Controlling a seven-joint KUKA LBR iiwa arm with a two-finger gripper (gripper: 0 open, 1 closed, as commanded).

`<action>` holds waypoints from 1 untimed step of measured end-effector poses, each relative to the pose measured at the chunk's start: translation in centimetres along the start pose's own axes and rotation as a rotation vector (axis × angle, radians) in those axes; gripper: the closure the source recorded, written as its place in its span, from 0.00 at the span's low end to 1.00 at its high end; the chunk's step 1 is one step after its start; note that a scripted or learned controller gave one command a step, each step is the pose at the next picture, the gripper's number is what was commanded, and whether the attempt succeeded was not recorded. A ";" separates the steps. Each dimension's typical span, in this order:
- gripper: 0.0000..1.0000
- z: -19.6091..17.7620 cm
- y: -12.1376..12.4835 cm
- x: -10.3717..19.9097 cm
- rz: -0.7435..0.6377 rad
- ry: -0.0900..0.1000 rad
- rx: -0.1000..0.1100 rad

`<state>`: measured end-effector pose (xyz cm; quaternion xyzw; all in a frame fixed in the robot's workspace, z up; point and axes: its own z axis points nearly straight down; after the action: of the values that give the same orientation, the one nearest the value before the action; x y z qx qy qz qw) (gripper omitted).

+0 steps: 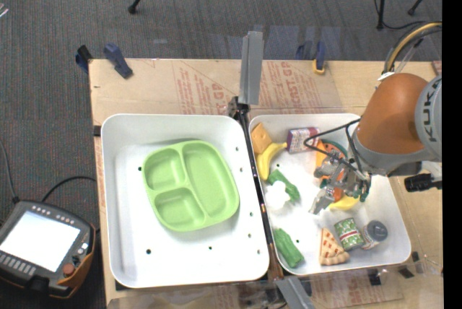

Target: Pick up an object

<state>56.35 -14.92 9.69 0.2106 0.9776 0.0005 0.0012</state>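
The right bin (382,188) holds several small items: a banana (268,156), a tan cracker (260,136), a purple can (302,138), a white lump (276,194) beside a green piece (287,185), a green cucumber (289,248), a pizza slice (331,249), a red and green can (349,232) and a grey tin (376,230). My gripper (328,193) hangs low over the middle of this bin, tilted down to the left. A yellow item (346,203) lies right under it and an orange item (330,151) just behind it. I see nothing lifted.
The left bin (119,156) holds a green divided plate (191,185). A grey upright post (251,73) stands at the back between the bins. A teach pendant (40,242) lies on the floor at the lower left. The arm's orange band (390,112) covers the right bin's far right corner.
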 end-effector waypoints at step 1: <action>0.00 1.0 4.5 0.3 0.085 0.001 0.000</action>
<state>57.92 -10.73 8.68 0.2521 0.9677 0.0006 0.0005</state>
